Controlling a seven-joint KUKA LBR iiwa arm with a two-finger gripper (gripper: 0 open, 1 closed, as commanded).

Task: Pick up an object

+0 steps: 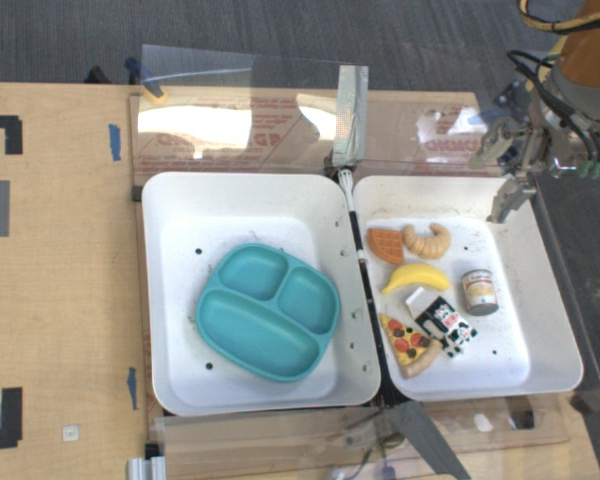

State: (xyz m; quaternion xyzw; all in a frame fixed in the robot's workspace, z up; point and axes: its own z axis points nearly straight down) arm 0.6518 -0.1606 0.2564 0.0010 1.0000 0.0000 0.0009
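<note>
While you pick a target, start nearest: one pizza slice (409, 342) and one black-and-white box (444, 324) lie touching in the right bin (550, 363), so they crowd a grasp. One can (478, 292) stands apart, your easiest pick. Farther sit one banana (416, 277), one waffle (385, 245), one croissant (426, 239). One teal tray (268, 311) fills the left bin (170, 208). Pincer (510, 200) hovers at the far right corner; its spread you cannot tell
</note>
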